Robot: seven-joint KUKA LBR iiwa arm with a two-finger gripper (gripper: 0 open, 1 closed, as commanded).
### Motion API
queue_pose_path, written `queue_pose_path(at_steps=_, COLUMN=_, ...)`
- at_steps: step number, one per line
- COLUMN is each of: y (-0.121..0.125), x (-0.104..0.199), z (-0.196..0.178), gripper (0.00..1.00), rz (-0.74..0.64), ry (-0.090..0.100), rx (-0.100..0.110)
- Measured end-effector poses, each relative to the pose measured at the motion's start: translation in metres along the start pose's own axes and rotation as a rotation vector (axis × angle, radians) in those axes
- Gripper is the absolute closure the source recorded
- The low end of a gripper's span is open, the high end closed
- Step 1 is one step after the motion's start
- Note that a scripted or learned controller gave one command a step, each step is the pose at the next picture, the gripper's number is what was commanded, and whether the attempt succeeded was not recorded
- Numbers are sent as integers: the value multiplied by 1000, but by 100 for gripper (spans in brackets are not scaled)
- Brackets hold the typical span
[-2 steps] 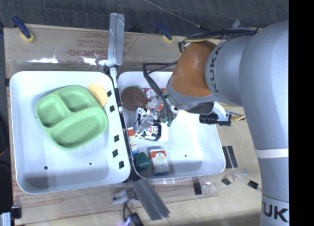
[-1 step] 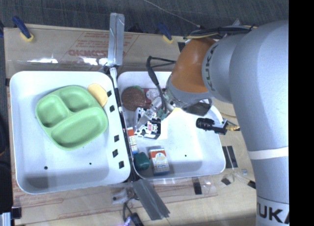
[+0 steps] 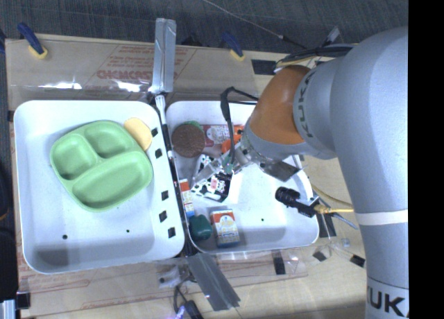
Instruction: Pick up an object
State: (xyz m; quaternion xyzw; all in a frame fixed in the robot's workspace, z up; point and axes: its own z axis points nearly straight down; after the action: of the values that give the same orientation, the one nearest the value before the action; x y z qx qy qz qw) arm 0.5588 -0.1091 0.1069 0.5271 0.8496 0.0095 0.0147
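Note:
My gripper (image 3: 223, 166) reaches down into the right bin (image 3: 277, 224), hanging over a black-and-white patterned object (image 3: 215, 184) near the bin's middle. A round brown disc (image 3: 186, 139) lies at the bin's back left. A small orange-and-white box (image 3: 225, 226) and a dark green object (image 3: 201, 227) sit at the bin's front. A red-and-white packet (image 3: 222, 132) lies behind the gripper, partly hidden by the wrist.
The left bin (image 3: 41, 241) holds a green divided plate (image 3: 103, 164) and a yellow object (image 3: 139, 131) at its back right. The arm's grey body and orange band (image 3: 281, 106) cover the right bin's back right. A black cable fitting (image 3: 291, 197) sticks out over the bin's right side.

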Motion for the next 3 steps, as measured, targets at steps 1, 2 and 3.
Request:
queue_pose_path(at_steps=1, y=10, x=0, z=1, gripper=0, rz=64, ry=4, rx=14)
queue_pose_path(at_steps=2, y=3, x=-1, z=1, gripper=0, rz=194, ry=8, rx=9)
queue_pose_path(at_steps=3, y=-1, x=5, z=1, gripper=0, rz=340, ry=1, rx=7)
